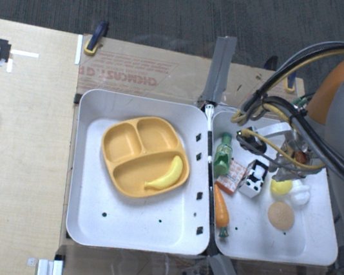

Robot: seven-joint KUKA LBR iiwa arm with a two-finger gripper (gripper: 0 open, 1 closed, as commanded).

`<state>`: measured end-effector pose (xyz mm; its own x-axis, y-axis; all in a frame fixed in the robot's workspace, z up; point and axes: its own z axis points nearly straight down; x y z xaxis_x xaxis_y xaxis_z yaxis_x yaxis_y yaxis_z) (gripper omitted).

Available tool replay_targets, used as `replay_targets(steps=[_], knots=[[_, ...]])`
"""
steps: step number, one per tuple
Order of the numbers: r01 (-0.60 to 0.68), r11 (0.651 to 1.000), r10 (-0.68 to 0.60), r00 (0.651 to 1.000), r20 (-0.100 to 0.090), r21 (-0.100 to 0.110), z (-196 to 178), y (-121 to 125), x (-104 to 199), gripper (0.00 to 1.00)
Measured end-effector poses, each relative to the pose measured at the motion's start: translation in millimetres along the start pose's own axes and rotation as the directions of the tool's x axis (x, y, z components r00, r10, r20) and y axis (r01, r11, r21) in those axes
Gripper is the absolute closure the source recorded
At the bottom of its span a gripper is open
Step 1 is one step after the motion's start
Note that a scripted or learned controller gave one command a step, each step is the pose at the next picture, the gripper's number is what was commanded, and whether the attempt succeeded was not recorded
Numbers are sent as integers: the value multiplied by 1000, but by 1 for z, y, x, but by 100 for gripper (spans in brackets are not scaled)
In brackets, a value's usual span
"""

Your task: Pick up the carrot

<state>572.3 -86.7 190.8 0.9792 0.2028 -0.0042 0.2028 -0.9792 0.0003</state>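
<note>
The carrot [220, 207] is orange with a green stem end and lies along the left wall of the right bin [309, 251], pointing toward the bin's front. My gripper [289, 158] hangs over the back middle of that bin, wrapped in cables, above a yellow lemon-like ball [281, 185]. It sits up and to the right of the carrot, well apart from it.
Around the carrot are a green bottle [223, 155], a red-and-white packet [235, 176], a black-and-white block [254, 178], a white lump [299, 195] and a tan round piece [281, 216]. The left bin [81, 210] bears a yellow divided plate [118, 147] with a banana [165, 175].
</note>
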Motion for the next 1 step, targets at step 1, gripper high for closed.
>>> replay_targets(steps=[1], knots=[[6, 1000, -6, 1000, 0, 0, 45, 61, 10, 100]])
